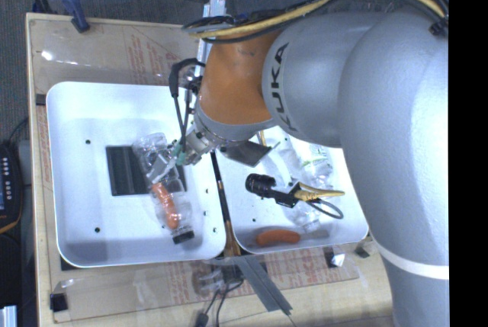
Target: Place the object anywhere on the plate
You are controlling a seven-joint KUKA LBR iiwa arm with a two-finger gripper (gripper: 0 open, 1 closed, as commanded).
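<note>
The plate is a dark grey rectangle lying flat in the left bin. My gripper hangs over that bin at the plate's right edge, partly overlapping it. Directly below the gripper is a clear piece with an orange part; whether it is held or lies on the bin floor cannot be told. A small black block sits on the bin floor just below that. An orange-red oblong object lies near the front wall of the right bin.
Crumpled clear plastic pieces lie in the right bin behind the orange-red object. The wall between the two bins runs under my wrist. A blue clamp sits on the bench's far left corner.
</note>
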